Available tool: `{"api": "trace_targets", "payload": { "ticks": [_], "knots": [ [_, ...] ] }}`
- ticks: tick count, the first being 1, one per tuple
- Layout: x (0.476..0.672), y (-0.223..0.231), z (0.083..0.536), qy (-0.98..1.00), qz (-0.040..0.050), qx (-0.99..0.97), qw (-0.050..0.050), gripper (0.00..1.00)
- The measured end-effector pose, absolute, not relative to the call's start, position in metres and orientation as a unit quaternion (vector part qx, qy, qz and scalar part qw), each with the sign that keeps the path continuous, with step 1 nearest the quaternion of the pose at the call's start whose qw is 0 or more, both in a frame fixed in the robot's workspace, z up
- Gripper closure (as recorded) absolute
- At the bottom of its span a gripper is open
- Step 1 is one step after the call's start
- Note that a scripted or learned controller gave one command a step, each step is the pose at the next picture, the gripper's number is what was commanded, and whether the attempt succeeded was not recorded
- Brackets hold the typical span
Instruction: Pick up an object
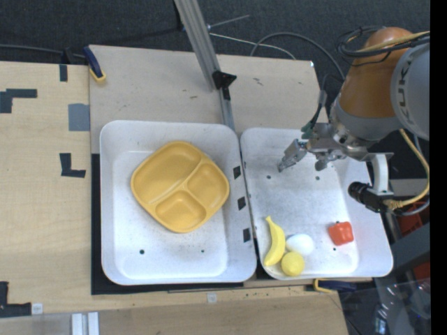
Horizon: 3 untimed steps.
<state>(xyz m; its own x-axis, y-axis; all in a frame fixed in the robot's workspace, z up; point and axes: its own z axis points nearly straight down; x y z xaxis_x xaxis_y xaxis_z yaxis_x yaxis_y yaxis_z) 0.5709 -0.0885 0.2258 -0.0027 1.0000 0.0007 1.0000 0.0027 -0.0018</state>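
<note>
The arm (391, 75) runs off the right edge, and the hand's (307, 158) grip is too small to tell.

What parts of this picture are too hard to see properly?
- Camera view: the egg and lemon overlap the banana, hiding its side.
- The red block is too small and blurry to name.
- The arm is cut off by the right edge.
- The gripper is too blurry for detail.

Banana (275, 241), white egg (301, 243), lemon (292, 264) clustered, right bin's near-left corner; red block (341, 233) nearby
</note>
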Motion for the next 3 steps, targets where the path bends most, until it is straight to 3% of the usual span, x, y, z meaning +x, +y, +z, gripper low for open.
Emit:
{"api": "trace_targets", "payload": {
  "ticks": [1,3],
  "knots": [
    [0.571,-0.089,0.226,-0.708,0.0003,-0.706,0.001,0.0],
    [0.56,-0.093,0.115,-0.707,0.0027,-0.707,0.003,0.0]
  ]
}}
